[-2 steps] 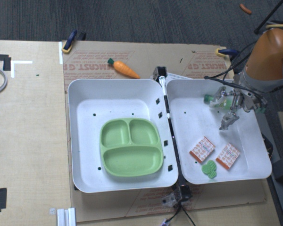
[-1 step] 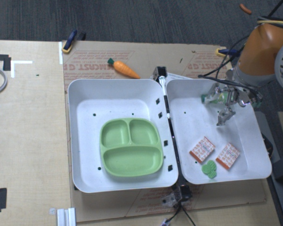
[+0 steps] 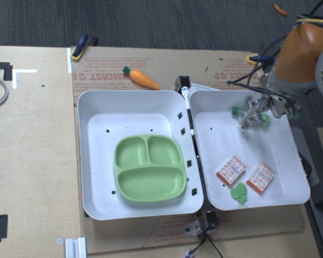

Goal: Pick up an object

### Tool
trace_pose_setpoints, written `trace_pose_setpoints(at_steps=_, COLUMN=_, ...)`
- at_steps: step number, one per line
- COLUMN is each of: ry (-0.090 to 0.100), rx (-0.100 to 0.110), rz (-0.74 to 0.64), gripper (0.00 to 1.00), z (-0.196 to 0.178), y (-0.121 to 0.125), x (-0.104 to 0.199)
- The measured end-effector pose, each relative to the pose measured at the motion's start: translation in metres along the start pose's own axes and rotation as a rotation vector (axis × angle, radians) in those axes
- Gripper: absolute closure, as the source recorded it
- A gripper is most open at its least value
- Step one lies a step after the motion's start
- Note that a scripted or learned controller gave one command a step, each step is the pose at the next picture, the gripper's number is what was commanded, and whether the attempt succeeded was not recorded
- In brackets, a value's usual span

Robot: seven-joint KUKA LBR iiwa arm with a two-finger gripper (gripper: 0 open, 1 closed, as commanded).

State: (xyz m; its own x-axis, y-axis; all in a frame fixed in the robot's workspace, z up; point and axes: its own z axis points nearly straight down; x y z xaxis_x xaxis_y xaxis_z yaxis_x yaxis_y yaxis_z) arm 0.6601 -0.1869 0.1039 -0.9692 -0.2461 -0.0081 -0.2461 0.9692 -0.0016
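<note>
My gripper [image 3: 251, 117] is low over the far part of the right bin [image 3: 290, 144], under the grey arm with its orange band. A green object [image 3: 264, 121] shows right beside the gripper, with a small teal-green piece [image 3: 236, 111] on its other side; whether they are one item is unclear. Near the right bin's front lie two orange-and-white packets [image 3: 230, 170] [image 3: 260, 178] and a small green leafy piece [image 3: 239, 193]. A green divided plate [image 3: 149, 168] sits in the left bin [image 3: 97, 117].
A toy carrot [image 3: 142, 78] lies on the cardboard behind the left bin. A blue-and-yellow clip [image 3: 79, 47] sits at the cardboard's far left corner. A black clamp [image 3: 183, 83] joins the bins at the back, and cables run by the front edge.
</note>
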Motion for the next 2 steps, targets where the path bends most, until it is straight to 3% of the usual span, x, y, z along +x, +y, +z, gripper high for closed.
trace_pose_setpoints(at_steps=1, ry=0.010, rx=-0.002, rz=-0.001, gripper=0.00, z=0.001, y=0.000, x=0.002)
trace_pose_setpoints(at_steps=2, ry=0.003, rx=-0.003, rz=-0.385, gripper=0.00, z=0.011, y=0.039, x=-0.010)
